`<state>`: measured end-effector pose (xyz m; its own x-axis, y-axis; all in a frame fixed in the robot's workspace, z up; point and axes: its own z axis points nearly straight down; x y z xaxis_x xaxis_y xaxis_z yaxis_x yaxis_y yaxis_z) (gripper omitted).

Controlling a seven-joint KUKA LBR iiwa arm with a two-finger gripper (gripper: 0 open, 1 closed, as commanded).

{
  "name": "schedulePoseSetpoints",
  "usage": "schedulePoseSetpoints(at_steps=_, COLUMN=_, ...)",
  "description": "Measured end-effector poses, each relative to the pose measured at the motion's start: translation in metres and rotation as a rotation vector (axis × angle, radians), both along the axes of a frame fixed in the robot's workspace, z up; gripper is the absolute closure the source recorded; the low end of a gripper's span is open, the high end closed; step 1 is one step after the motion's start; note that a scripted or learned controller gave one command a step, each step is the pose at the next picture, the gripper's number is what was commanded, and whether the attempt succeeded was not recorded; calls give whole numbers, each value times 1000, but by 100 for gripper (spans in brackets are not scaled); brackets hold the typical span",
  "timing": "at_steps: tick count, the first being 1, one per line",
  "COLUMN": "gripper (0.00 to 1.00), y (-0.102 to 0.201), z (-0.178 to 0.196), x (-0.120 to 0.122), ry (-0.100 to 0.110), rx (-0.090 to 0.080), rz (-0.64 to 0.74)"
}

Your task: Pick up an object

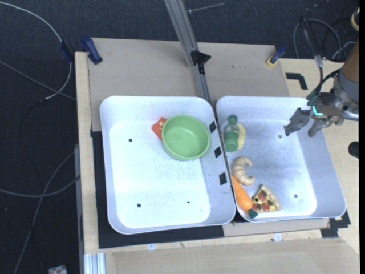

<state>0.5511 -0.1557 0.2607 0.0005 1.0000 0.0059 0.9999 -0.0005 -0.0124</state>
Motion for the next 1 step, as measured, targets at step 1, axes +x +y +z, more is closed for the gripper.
schedulePoseSetpoints(at_steps=1, gripper=0, y=0, z=3, x=1, ry=-6, rx=-1, rz=0)
